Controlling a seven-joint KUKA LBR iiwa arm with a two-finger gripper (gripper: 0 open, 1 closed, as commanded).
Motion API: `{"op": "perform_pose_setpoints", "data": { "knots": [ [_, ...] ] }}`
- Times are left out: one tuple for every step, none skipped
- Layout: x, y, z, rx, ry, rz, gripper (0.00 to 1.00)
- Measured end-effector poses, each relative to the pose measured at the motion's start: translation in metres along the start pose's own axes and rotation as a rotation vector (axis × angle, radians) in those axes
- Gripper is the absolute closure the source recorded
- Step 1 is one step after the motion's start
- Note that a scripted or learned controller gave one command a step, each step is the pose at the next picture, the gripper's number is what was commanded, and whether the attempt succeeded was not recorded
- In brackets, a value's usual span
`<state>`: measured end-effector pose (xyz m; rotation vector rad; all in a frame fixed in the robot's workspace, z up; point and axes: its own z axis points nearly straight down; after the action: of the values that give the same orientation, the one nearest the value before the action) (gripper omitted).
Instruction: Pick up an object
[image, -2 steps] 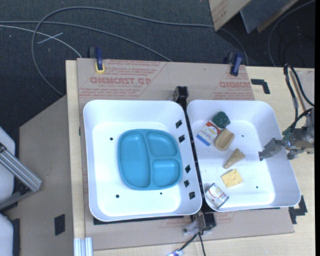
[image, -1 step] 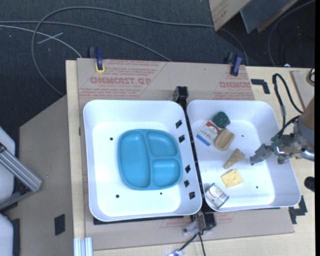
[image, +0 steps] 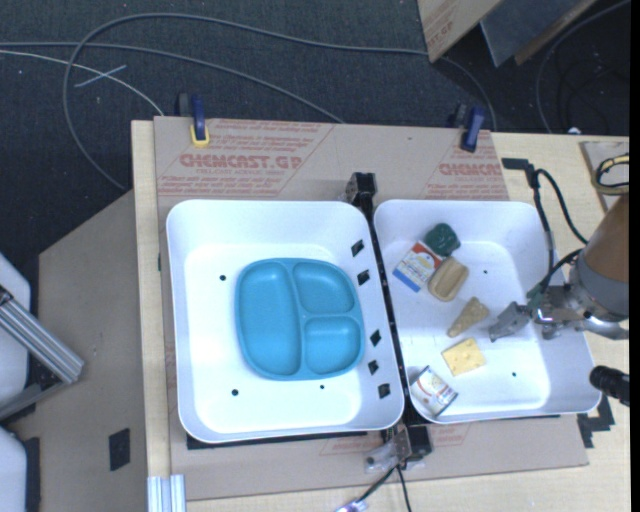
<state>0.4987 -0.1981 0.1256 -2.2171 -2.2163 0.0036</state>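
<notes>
Cheese wedge lies mid right bin, apart from the gripper beside it, whose finger spread I cannot tell. Nearby: yellow block, tan roll, red-and-white carton with unreadable print. Board reads "CHEMCAST".

Grey arm low at the right, wrist level, gripper pointing left, its tip angled slightly downward.

"CHEMCAST GP" on brd
</notes>
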Motion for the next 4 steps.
{"op": "perform_pose_setpoints", "data": {
  "knots": [
    [0.001,-0.001,0.043,-0.001,0.0,0.0,0.0],
    [0.0,0.001,0.03,-0.007,-0.002,0.0,1.0],
    [0.009,0.008,-0.022,-0.012,-0.005,-0.002,1.0],
    [0.016,0.004,-0.07,-0.012,-0.005,-0.003,1.0]
  ]
}}
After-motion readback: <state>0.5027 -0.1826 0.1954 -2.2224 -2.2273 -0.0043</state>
